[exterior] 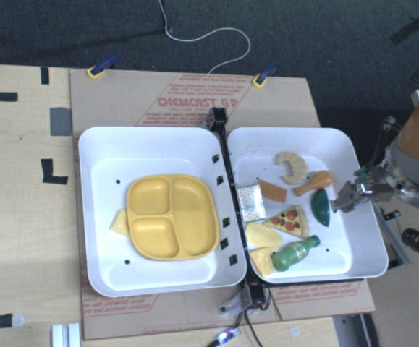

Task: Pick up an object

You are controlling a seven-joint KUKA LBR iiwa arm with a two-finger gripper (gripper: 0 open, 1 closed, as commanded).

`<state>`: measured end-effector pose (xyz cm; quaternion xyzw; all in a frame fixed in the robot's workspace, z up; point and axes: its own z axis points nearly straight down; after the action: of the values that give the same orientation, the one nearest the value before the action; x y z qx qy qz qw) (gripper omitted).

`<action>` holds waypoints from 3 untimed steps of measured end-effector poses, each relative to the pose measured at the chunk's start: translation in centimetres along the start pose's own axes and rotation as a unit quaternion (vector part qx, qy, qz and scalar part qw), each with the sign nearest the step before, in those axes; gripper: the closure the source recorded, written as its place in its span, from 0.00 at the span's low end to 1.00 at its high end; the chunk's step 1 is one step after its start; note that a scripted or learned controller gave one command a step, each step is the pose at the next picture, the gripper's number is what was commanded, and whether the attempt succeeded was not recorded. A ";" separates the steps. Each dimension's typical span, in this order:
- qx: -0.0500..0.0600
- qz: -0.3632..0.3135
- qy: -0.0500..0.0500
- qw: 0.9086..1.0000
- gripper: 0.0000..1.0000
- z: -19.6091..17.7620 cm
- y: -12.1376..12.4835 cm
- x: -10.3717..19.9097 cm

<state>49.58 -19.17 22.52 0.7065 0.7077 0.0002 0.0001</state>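
Two shallow white plastic bins (93, 194) sit side by side on the surface, the left holding one yellow three-compartment plate (173, 217). The right bin's clutter awaits picking: one green toy bottle (294, 254), one pizza slice (287, 221), one dark green oval piece (320, 207). The robot's hand (348, 196) hangs at that bin's right edge, beside the oval; its opening cannot be judged.

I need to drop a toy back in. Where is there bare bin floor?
Right bin: bare along the far wall and in the near right corner past the green bottle; its middle is crowded. Left bin: a bare margin around the yellow tray.
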 end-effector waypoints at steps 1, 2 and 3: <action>0.001 -0.001 0.000 1.000 1.00 0.8 1.4 4.3; 0.001 -0.002 0.001 1.000 1.00 0.5 2.3 10.1; 0.001 -0.002 0.000 1.000 1.00 -0.6 4.4 15.0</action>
<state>53.94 -4.18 23.13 0.7051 0.7091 0.0000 -0.0006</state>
